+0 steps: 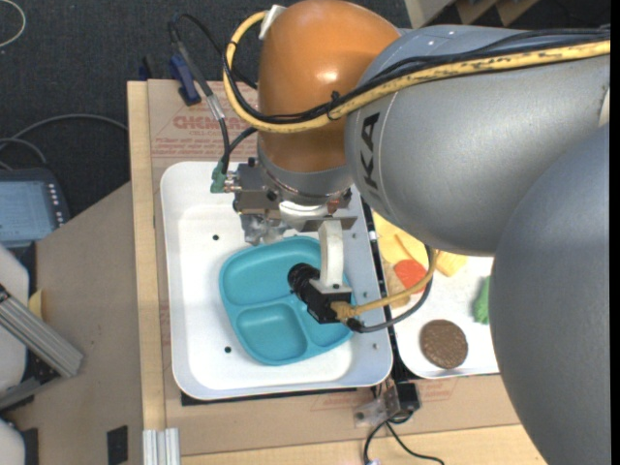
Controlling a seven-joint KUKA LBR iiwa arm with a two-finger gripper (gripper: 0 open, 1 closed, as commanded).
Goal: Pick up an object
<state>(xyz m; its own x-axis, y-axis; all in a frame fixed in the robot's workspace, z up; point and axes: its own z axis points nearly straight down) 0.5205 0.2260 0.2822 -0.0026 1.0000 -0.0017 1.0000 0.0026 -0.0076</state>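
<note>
A teal divided plate (263,303) lies in the left white bin (194,260), toward its front. My gripper (260,227) hangs over the back edge of that plate, under the orange wrist band. The arm's bulk covers the fingers, and no object shows between them. In the right bin (426,361) I see a brown round disc (445,343), an orange piece (411,272), a yellow piece (399,243) and a green bit (481,303) at the arm's edge.
The grey arm covers most of the right bin and the upper right of the view. A brown cardboard sheet (184,124) lies behind the left bin. The bench edge runs along the left.
</note>
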